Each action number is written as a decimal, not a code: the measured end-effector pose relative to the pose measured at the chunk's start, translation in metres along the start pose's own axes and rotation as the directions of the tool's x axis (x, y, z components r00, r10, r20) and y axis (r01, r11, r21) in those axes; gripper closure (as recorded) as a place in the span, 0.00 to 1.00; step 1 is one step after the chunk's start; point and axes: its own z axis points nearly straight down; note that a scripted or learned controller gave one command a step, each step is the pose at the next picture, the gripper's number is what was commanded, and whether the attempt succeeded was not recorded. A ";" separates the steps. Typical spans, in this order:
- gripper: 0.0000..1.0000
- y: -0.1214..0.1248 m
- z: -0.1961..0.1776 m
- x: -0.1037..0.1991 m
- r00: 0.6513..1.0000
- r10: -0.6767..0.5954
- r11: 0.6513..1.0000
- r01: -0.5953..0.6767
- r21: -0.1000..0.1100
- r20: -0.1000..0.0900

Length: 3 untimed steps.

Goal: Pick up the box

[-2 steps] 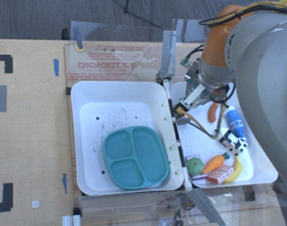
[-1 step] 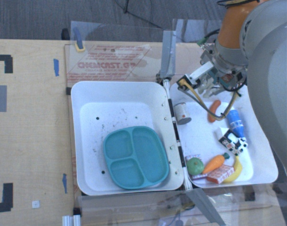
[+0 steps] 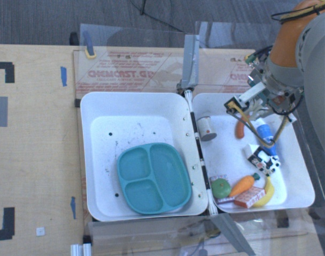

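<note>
Red-and-white box (image 3: pixel 249 197) lies at the right bin's (image 3: pixel 226 153) front edge, touching carrot (image 3: pixel 242 184) and banana (image 3: pixel 267 192) — these 2 may get grabbed instead. Gripper (image 3: pixel 273 101) hangs near the far edge — open or closed, I cannot tell.

Two shallow white bins sit side by side on a wooden bench (image 3: pixel 34 153). The left bin (image 3: pixel 93 143) holds a teal divided plate (image 3: pixel 153 178), lying flat toward its lower right corner. In the right bin (image 3: pixel 303 188), a small metal can (image 3: pixel 205 127) rests by the left wall. A red sausage (image 3: pixel 240 129) and a blue bottle (image 3: pixel 265 132) lie farther right. Along the lower edge, a green apple (image 3: pixel 221 188), a carrot (image 3: pixel 242 185) and a banana (image 3: pixel 268 192) cluster together.
</note>
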 end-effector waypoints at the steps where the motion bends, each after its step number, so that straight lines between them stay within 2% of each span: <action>1: 1.00 0.051 -0.003 -0.017 0.979 0.202 0.979 -0.202 -0.004 -0.005; 2: 1.00 0.118 -0.034 -0.052 0.973 0.232 0.973 -0.232 -0.004 -0.005; 3: 1.00 0.087 0.086 -0.094 0.976 0.217 0.976 -0.217 0.000 -0.003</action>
